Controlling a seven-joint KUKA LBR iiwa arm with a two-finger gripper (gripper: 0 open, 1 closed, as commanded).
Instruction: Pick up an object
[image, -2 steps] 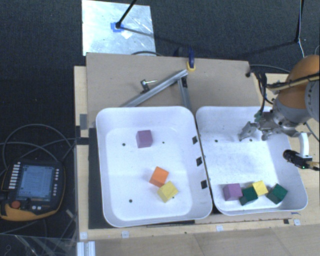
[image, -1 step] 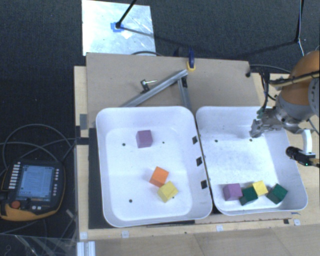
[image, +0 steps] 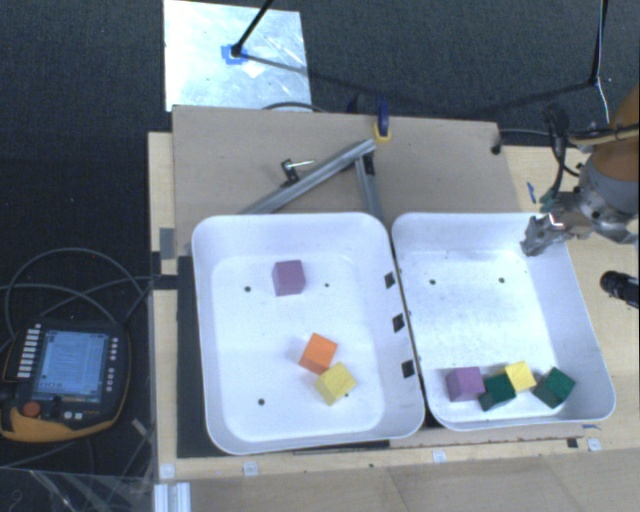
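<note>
At far left a pendant (image: 65, 380) lies beside the surface (image: 330, 140). The left bin (image: 215, 240) holds a purple cube (image: 288, 277) at centre, with an orange cube (image: 319, 352) and a yellow cube (image: 336, 383) touching lower down. The right bin (image: 590, 340) has four cubes (image: 508, 384) bunched at its bottom edge, while the end effector (image: 541, 237) hangs over its upper right corner, too small and blurred to tell whether it is apart or together, the arm (image: 612, 180) cut off by the frame.
</note>
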